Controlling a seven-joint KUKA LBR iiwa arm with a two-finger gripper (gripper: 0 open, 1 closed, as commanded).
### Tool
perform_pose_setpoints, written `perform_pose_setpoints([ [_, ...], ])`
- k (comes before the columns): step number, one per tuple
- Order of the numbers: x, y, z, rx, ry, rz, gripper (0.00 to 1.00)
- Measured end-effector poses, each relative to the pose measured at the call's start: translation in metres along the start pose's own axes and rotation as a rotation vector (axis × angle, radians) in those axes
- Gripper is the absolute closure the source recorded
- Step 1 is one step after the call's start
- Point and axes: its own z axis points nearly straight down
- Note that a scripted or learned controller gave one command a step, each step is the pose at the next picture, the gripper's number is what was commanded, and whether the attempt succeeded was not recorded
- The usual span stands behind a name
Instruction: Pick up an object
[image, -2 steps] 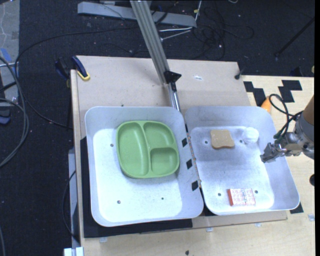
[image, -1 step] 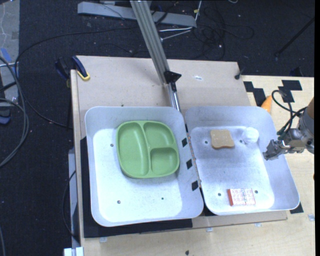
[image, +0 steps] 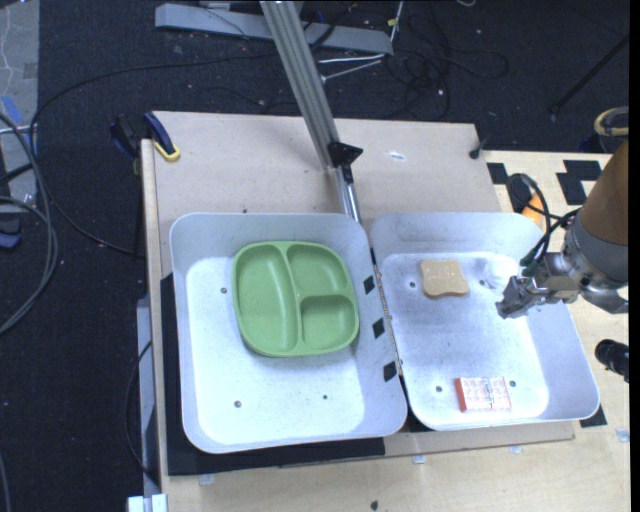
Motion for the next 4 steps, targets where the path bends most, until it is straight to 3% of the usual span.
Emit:
perform_pose_setpoints([
  [2, 0.113, 0.017, -0.011, 0.000, 0.000, -0.001, 1.00],
  [4, 0.218, 0.008, 0.012, 0.003, 0.000, 0.000, 1.00],
])
